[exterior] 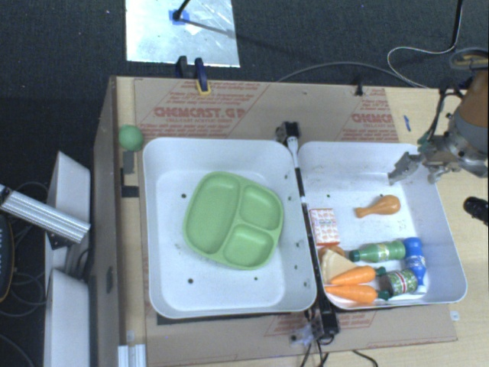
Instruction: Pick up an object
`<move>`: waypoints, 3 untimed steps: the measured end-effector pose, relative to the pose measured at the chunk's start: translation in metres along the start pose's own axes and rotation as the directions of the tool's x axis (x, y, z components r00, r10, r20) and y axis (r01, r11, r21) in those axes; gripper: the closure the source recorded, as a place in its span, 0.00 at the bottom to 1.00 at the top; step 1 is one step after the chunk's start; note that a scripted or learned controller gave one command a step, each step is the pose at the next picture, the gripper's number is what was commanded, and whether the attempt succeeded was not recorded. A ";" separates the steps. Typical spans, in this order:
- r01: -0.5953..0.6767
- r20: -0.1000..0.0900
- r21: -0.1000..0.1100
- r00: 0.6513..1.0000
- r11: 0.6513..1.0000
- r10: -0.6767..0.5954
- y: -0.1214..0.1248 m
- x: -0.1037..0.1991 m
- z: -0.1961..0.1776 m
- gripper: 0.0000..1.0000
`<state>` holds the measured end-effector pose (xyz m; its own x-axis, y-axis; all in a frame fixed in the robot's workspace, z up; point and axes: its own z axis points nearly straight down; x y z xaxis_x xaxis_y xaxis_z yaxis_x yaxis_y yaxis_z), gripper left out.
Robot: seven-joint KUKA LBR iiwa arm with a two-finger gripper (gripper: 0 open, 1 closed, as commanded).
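My gripper (415,173) hangs over the far right part of the right bin (359,163), open, with nothing between its fingers. A little below and left of it lies an orange toy drumstick (380,206), apart from the fingers. Along the bin's near side lie a green bottle with a blue cap (386,251), a second small bottle (403,280), two carrots (354,275), a pale wedge (331,261) and a red-and-white box (323,225).
The left bin (172,281) holds a green divided plate (233,220). A green ball (131,137) sits on a post outside the left bin's far corner. A clamp (290,133) stands where the bins meet at the back.
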<state>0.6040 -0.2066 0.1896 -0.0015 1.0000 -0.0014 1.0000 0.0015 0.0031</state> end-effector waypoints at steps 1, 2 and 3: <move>0.000 -0.001 0.003 1.000 1.000 0.000 -0.082 0.000 0.105 0.00; -0.001 0.000 -0.001 1.000 1.000 0.001 -0.081 0.000 0.095 1.00; 0.000 0.000 -0.001 1.000 1.000 0.000 -0.081 0.000 0.095 0.00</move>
<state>0.5228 -0.2068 0.0947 -0.0011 1.0000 -0.0013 1.0000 0.0011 0.0038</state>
